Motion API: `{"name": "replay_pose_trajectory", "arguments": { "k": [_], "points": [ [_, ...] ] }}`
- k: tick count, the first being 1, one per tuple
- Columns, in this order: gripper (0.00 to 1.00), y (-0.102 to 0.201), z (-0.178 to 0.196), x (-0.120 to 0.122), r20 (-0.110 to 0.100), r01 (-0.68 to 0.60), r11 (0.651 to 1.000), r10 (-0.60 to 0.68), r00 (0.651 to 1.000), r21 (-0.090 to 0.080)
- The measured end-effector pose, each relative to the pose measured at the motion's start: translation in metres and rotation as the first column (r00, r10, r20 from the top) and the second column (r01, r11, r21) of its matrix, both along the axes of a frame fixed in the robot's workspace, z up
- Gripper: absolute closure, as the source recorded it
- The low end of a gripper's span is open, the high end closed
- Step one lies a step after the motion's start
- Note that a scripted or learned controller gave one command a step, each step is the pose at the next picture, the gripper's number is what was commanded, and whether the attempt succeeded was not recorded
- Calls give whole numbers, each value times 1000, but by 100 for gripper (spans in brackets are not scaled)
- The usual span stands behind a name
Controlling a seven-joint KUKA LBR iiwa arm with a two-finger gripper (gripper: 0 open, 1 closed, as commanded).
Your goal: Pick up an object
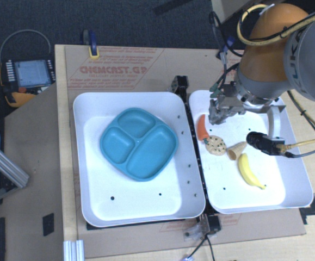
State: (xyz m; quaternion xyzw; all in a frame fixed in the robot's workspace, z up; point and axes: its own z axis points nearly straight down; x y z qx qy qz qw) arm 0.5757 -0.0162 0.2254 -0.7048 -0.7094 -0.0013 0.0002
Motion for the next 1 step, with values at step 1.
{"name": "replay_pose_trajectory", "arguments": {
  "k": [1],
  "points": [
    [100,58,9,-6,1,-1,1000,1,1000,0]
  ]
}}
